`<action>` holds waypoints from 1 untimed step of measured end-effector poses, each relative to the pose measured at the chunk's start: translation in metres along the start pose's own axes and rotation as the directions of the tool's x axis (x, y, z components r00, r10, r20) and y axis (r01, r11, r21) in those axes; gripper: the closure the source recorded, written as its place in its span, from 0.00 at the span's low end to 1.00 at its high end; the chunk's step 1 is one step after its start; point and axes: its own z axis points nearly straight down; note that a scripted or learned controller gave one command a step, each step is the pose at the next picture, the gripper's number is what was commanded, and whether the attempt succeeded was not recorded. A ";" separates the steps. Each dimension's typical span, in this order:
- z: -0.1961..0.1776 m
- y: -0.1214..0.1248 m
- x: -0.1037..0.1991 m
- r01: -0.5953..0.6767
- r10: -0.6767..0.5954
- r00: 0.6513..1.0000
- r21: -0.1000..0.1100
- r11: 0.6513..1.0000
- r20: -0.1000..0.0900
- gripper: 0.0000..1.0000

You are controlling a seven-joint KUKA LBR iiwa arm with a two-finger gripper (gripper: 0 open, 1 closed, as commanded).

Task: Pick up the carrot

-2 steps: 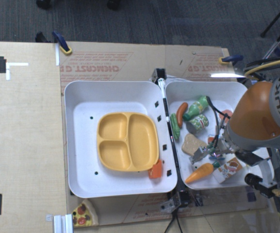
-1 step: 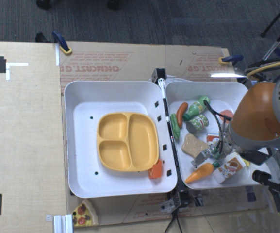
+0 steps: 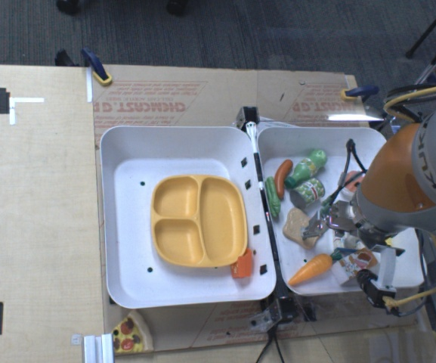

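- carrot (image 3: 311, 268) lies near the front of your right bin (image 3: 308, 137), tip pointing left.
- your end effector (image 3: 329, 223) hangs over that bin, above the carrot; you cannot tell its opening.
- your left bin (image 3: 119, 225) holds a yellow divided plate (image 3: 199, 220).

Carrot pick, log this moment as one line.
phase: approach | carrot: lying in right bin, near front, not held | gripper: above bin, beside bread piece | yellow plate: left bin
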 end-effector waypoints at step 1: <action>0.000 -0.003 0.004 0.186 -0.186 0.983 0.005 0.983 0.008 0.00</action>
